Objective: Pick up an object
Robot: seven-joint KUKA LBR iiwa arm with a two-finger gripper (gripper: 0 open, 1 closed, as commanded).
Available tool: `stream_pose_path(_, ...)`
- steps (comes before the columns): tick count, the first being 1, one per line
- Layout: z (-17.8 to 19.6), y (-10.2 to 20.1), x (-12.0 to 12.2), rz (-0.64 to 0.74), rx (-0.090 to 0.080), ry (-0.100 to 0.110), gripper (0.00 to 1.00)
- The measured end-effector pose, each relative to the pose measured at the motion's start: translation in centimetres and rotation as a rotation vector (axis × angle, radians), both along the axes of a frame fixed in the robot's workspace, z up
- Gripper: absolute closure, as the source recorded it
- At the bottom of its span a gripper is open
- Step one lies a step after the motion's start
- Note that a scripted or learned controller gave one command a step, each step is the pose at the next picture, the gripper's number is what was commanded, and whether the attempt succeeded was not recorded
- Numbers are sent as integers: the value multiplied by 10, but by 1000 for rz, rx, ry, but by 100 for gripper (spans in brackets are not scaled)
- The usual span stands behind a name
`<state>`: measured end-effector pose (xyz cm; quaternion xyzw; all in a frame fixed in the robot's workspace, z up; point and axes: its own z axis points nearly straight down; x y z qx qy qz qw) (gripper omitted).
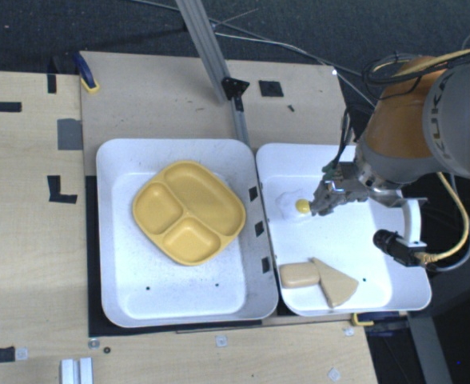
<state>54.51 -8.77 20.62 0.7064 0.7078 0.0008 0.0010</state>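
Observation:
A small yellow ball (302, 207) lies in the right bin (379, 294), toward its left side. My gripper (324, 202) hangs low over that bin, its tip right beside the ball on the ball's right; I cannot tell whether they touch. A beige rectangular block (298, 275) and a beige wedge (336, 283) lie side by side at the right bin's front edge. In the left bin (123, 294) rests a yellow divided plate (189, 211), turned at an angle.
The grey arm with its orange band (403, 126) comes in over the right bin's far right corner, trailing black and yellow cables (427, 256). A metal pole (207, 38) slants down to the rear of the wall between the bins.

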Motion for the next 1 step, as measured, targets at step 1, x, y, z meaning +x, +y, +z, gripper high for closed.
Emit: stream_pose_path(1,53,0,1,-1,-1,-1,100)
